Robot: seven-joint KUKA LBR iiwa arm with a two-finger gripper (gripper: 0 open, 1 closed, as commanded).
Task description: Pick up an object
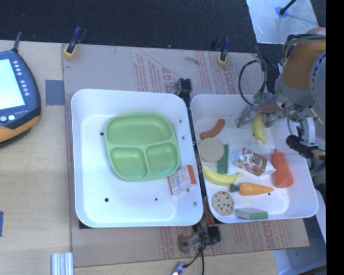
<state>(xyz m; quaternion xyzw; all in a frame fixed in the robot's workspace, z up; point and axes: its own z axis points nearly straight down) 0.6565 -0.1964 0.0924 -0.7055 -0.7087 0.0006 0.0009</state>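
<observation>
The arm comes in from the right and its gripper hangs over the upper part of the right bin, with a small yellow piece, seemingly a toy banana, directly under the wrist. Whether that piece sits between the jaws or merely lies on the bin floor below them cannot be told from this angle, and neither can whether the jaws are spread or closed.

The main risk is a miss or a glancing grip. The yellow piece is narrow and curved, so jaws closing off-centre would likely squirt it sideways toward the sausage or the snack packet.

Crowding is the second hazard. The right bin also holds a round cracker, a green stick, a larger banana, a carrot, a red bottle, a cookie and a small box. A descent slightly off target could pin two things at once or knock the bottle over.

The gripper also works close to the bin's far wall, so a finger could catch the rim and shift the bin on the worktop.

The left bin, holding a green divided plate and a small red packet, lies well apart from the gripper and seems out of danger.
</observation>
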